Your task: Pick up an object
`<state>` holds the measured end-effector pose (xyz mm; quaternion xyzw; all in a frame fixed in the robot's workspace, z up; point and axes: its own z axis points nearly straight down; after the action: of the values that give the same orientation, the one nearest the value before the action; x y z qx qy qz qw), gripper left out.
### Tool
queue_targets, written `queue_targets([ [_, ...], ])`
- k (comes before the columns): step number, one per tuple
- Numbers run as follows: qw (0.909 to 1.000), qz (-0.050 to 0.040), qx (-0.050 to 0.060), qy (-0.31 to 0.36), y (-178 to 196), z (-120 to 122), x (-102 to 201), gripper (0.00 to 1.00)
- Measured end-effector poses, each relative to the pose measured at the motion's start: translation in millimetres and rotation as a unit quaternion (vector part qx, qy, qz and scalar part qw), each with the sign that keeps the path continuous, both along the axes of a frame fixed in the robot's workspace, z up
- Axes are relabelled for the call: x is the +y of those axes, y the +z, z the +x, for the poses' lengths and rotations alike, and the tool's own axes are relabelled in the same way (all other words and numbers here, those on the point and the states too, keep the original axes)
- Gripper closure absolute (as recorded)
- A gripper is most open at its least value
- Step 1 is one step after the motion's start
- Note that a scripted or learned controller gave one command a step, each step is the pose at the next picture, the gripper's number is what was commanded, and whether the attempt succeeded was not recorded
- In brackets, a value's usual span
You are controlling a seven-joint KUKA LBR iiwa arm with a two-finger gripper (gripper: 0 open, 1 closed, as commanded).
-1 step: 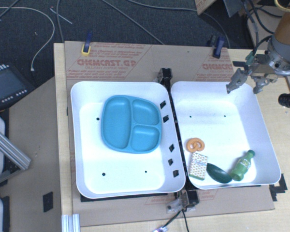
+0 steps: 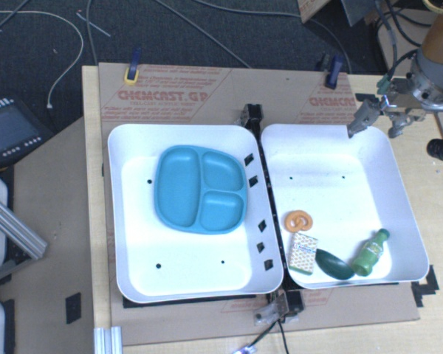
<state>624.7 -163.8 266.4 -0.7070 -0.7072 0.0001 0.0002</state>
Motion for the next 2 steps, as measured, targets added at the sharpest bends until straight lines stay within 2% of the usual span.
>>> queue_targets([
  [2, 1.0, 0.0007, 0.003, -0.001, -107, 1, -16, 0.0],
])
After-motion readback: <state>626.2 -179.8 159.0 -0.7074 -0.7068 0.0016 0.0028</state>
